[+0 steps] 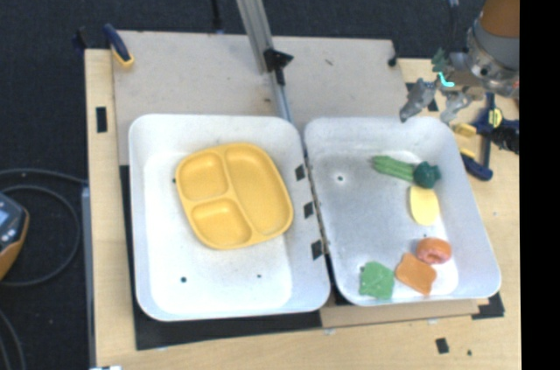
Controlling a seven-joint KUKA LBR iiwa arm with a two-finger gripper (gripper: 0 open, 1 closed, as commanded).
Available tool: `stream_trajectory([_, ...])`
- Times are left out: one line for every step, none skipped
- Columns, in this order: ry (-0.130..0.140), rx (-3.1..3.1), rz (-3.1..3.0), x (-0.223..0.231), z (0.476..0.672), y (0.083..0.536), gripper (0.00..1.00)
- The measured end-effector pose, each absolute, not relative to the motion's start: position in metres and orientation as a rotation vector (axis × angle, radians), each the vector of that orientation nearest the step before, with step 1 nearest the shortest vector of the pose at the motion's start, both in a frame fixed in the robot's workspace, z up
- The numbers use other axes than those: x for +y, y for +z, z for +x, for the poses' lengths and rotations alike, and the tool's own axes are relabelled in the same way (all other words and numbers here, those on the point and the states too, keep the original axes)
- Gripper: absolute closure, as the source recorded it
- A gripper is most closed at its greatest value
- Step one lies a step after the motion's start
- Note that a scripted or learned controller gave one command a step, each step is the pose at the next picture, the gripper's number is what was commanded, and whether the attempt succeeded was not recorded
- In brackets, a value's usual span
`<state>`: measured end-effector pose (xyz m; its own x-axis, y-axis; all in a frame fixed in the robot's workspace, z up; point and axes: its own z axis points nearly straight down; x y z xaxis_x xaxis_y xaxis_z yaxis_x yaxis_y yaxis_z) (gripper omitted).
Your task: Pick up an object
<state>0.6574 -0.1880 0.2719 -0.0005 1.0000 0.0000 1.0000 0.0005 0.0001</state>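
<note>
the claw (430, 100) hangs above the right bin's (350, 211) far rim — fingers apart, gripping nothing — toys lie inside the bin.

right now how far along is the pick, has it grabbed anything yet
Nothing looks done yet. The pincer sits at the back edge of the right bin, above the objects, with nothing seen between its fingers. The green broccoli-like piece, yellow piece, two orange pieces and green piece all lie in that bin. The yellow tray lies in the left bin. Descent, grasp and lift all remain.
</note>
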Motion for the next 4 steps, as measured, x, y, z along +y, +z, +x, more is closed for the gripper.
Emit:
stream_trajectory([0.002, 2.221, 2.219, -0.188, 0.658, 0.273, 0.00])
stream_trajectory([-0.004, 2.222, 2.221, -0.190, 0.659, 0.231, 0.00])
stream_trajectory([-0.004, 2.225, 2.220, -0.186, 0.660, 0.169, 0.00])
stream_trajectory([-0.004, 2.221, 2.222, -0.194, 0.653, 0.121, 0.00])
